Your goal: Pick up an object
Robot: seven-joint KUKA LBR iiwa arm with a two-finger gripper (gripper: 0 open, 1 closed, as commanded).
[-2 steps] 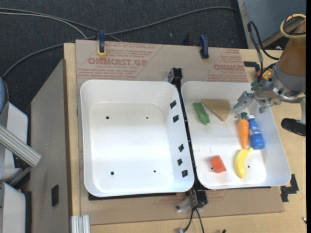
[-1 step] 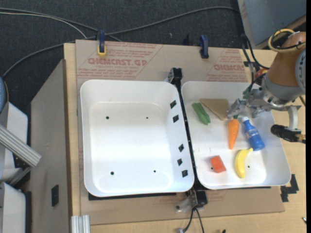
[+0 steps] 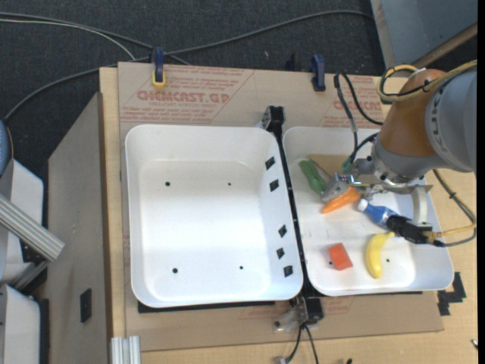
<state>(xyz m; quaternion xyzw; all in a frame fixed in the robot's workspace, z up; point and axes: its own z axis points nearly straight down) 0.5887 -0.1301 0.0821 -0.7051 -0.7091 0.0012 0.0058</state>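
Observation:
The right bin [image 3: 424, 279] holds a green pepper-like piece [image 3: 311, 174], an orange carrot [image 3: 339, 200], a blue object [image 3: 377, 214], a yellow banana [image 3: 375, 254] and a red-orange block [image 3: 340, 257]. My gripper [image 3: 345, 180] reaches in from the right, low over the bin, its metal tip right above the carrot's thick end and next to the green piece. The wrist with its orange band [image 3: 405, 127] hides much of the bin's far right part. Nothing is visibly held off the bin floor.
The left bin [image 3: 140, 226] is beside it, split off by a black divider with clips [image 3: 282, 196]. Cables [image 3: 424, 233] trail over the right bin's right side. Blue clamps [image 3: 158, 65] hold the cardboard base at the back.

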